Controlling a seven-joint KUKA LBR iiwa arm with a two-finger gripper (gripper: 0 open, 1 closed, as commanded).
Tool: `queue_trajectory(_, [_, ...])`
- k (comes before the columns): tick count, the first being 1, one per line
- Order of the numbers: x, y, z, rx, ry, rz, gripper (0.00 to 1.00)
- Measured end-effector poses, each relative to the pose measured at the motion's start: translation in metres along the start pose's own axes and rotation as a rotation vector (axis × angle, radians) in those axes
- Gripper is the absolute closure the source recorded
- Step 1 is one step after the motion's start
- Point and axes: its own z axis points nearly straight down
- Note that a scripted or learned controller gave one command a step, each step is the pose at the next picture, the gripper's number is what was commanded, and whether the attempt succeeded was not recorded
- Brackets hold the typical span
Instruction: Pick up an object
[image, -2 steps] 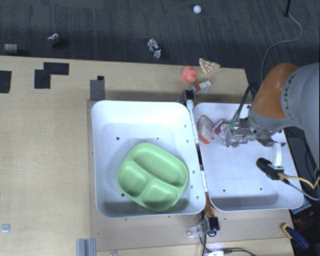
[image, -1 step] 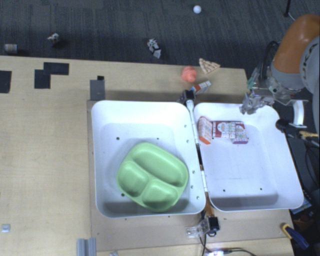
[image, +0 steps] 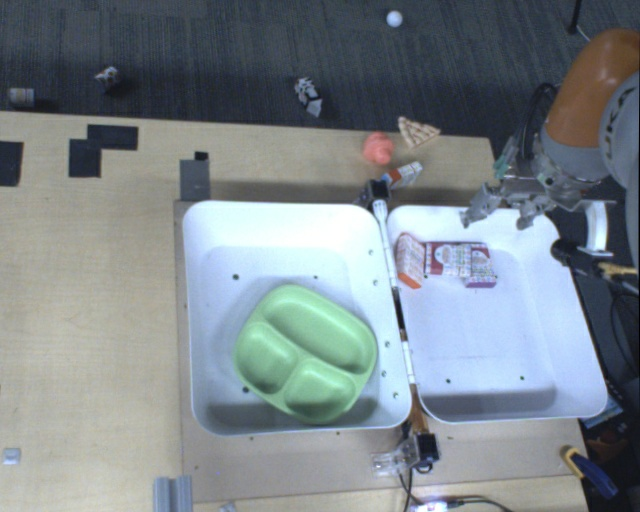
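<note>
1. Nearest the camera, along the bench's front edge, a small clear clip with wires (image: 410, 458) lies just below the seam between the two bins.
2. The left bin (image: 215, 235) holds a green divided tray (image: 305, 352), which sits in the near half, tilted, its near rim close to the bin's front wall. The far half of this bin's floor is bare, with free room on the tray's left as well.
3. The right bin (image: 520, 385) has a broad bare floor across its near and middle parts, out to the front and right walls.
4. In the far-left part of the right bin lies a flat printed packet (image: 446, 262), red and white with a purple end, its left end near the seam wall and its length running across the bin. There is open floor on its near side and to its right.
5. The gripper (image: 505, 208) hangs over the right bin's far rim, to the right of the packet and apart from it. Its two fingers stand spread wide with nothing between them.
6. Above it the arm's orange band (image: 590, 85) enters from the right.
7. Beyond the bins, on the bench's far edge, sit a pink ball (image: 378, 148), a triangular patterned piece (image: 418, 130) and a small marker-like item (image: 400, 176).
</note>
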Motion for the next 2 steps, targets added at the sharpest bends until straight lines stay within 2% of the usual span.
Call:
queue_trajectory(1, [0.043,0.001,0.094,-0.008,-0.002,0.003,0.0])
queue_trajectory(2, [0.044,0.003,0.082,-0.012,-0.003,-0.003,1.0])
